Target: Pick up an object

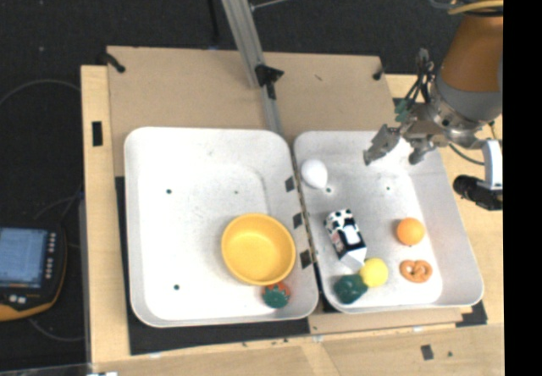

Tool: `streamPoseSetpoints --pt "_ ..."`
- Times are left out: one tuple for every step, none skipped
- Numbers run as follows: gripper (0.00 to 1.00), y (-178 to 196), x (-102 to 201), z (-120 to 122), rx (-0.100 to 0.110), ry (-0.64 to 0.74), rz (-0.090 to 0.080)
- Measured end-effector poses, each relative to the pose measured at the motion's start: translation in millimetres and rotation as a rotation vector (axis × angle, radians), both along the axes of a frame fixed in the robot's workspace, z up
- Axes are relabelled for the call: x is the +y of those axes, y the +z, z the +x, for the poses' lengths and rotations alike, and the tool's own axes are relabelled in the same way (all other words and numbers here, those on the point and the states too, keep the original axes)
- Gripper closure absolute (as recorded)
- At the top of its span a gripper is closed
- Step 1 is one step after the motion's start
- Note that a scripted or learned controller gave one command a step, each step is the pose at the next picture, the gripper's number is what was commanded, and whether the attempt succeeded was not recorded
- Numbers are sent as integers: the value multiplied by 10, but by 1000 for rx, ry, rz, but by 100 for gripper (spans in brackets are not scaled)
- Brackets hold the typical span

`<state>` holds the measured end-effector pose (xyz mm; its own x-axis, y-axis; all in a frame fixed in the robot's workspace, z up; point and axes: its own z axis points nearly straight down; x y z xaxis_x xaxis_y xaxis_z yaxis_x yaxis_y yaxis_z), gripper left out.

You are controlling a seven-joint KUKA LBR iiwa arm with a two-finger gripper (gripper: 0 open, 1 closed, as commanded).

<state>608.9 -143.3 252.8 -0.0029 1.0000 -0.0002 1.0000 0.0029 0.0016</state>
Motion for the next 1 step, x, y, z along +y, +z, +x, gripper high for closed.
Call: streamPoseSetpoints --pt "0 0 1 0 0 0 0"
